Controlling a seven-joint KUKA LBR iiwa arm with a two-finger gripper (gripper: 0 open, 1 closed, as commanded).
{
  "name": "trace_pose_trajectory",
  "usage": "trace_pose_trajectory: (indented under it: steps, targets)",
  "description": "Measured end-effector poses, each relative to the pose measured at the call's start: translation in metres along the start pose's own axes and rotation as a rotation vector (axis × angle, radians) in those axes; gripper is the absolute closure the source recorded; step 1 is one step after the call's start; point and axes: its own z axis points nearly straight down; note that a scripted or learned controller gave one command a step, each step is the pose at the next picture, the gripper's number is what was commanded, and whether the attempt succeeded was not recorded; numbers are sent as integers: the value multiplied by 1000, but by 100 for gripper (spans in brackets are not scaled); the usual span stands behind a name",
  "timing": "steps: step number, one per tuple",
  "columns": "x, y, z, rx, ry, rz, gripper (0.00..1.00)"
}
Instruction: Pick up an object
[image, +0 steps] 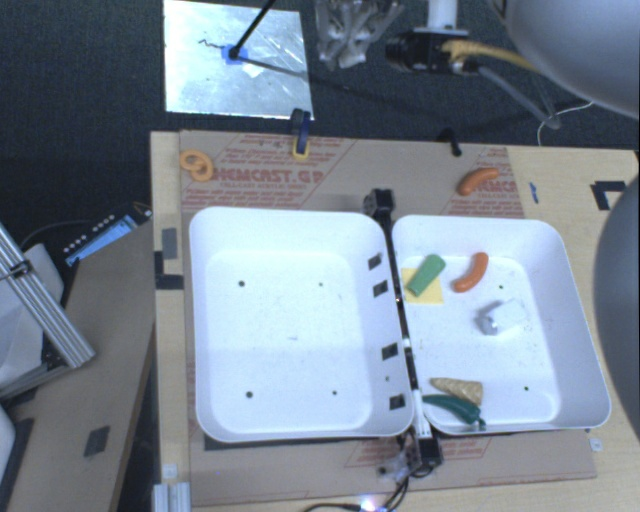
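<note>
The right bin (560, 300) holds several small objects. A green block (428, 272) lies on a yellow flat piece (424, 293) near the bin's left wall. To their right lies an orange sausage shape (471, 271). A small silver-grey item (489, 320) sits mid-bin. A tan wedge (457, 387) and a dark green curved piece (452, 407) lie at the front left corner. My gripper (347, 35) hangs blurred at the top of the view, well beyond the bins and clear of every object. The arm's grey body fills the upper right corner.
The left bin (215, 300) stands beside the right one, joined by a black hinge strip (395, 320). On the bench behind the bins lie an orange ring (196, 165), a second orange sausage (478, 181) and a blue-yellow clamp (299, 133). A metal frame (40, 310) stands far left.
</note>
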Motion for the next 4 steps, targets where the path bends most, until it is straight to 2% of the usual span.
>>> trace_pose_trajectory:
  steps: [1,2,4]
  targets:
    - [8,0,2,2,-1,1,100]
    - [-45,0,10,5,-2,8,100]
    - [-33,0,1,2,-1,2,100]
